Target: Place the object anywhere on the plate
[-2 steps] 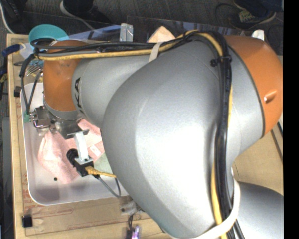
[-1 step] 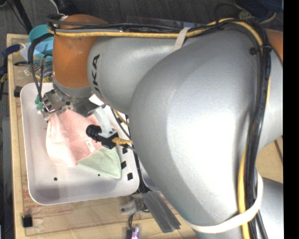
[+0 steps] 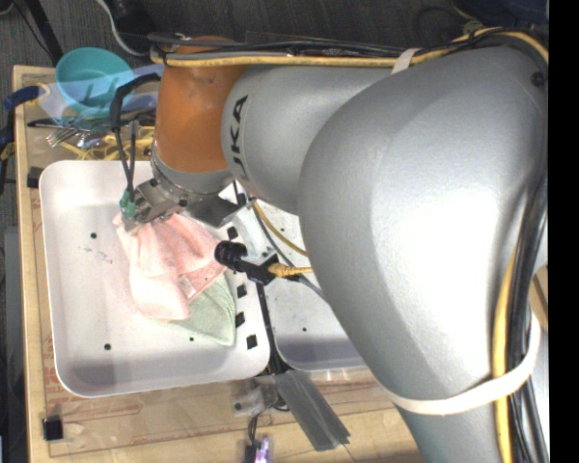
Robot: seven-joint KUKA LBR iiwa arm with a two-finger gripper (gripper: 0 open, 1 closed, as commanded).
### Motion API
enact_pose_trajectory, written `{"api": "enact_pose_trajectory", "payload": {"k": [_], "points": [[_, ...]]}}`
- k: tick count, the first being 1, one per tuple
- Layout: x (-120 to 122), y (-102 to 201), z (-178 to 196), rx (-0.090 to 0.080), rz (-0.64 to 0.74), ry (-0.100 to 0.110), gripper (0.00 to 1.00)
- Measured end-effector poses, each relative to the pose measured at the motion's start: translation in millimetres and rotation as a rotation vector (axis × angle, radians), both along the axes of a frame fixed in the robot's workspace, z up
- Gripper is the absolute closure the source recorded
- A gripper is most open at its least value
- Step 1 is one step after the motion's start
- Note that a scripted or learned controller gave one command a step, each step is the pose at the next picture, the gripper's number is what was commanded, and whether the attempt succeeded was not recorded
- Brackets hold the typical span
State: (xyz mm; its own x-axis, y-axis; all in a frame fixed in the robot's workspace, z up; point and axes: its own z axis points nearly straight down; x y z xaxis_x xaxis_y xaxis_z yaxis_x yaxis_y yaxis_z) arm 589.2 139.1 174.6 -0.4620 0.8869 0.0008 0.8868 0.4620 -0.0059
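Observation:
A crumpled pink cloth (image 3: 169, 263) lies in the left white bin (image 3: 82, 287), with a pale green cloth (image 3: 212, 316) under its lower right edge. My gripper (image 3: 140, 205) hangs low over the pink cloth's upper left corner, at or very near the fabric. The grey arm with its orange band (image 3: 188, 114) reaches in from the right and hides most of the right bin (image 3: 314, 340).
A teal scoop-like cup (image 3: 92, 75) and a heap of small metal items (image 3: 77, 141) sit on the bench behind the left bin. A black cable plug (image 3: 234, 255) hangs beside the wrist over the divide between the bins. Bare bin floor lies left of the cloths and in front of them.

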Motion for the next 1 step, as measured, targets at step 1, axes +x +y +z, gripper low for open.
{"api": "enact_pose_trajectory", "payload": {"k": [1], "points": [[-61.7,59.4,-84.0,0.002,0.116,-0.001,1.00]]}}
